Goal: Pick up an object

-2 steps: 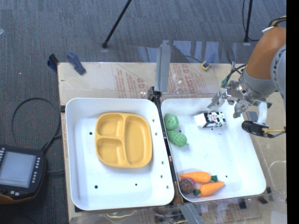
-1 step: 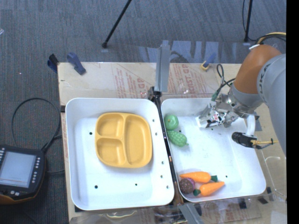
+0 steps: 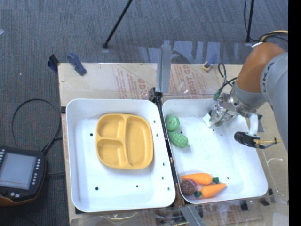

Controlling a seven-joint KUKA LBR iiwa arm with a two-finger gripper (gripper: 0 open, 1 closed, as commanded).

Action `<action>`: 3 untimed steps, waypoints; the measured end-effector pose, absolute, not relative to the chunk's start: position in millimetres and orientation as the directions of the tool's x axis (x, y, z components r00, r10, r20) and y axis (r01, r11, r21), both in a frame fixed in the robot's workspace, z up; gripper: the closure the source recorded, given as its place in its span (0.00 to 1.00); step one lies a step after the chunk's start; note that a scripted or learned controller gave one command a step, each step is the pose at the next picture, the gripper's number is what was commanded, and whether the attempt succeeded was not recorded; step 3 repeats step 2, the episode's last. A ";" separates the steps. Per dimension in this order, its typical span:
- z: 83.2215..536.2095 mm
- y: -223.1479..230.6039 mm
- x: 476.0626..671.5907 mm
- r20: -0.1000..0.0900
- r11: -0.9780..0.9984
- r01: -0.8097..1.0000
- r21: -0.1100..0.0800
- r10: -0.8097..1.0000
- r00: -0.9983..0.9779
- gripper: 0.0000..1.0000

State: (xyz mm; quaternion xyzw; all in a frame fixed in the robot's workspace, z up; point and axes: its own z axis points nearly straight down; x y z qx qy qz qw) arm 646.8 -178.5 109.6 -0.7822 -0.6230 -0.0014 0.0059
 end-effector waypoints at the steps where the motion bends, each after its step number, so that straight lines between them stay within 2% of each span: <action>1: 95.3 -199.5 644.5 0.001 -0.247 0.969 -0.006 0.969 0.247 1.00; 2: 95.5 -199.0 644.8 0.002 -0.246 0.969 -0.006 0.969 0.246 0.00; 3: 95.5 -199.0 644.8 0.002 -0.246 0.969 -0.006 0.969 0.246 0.00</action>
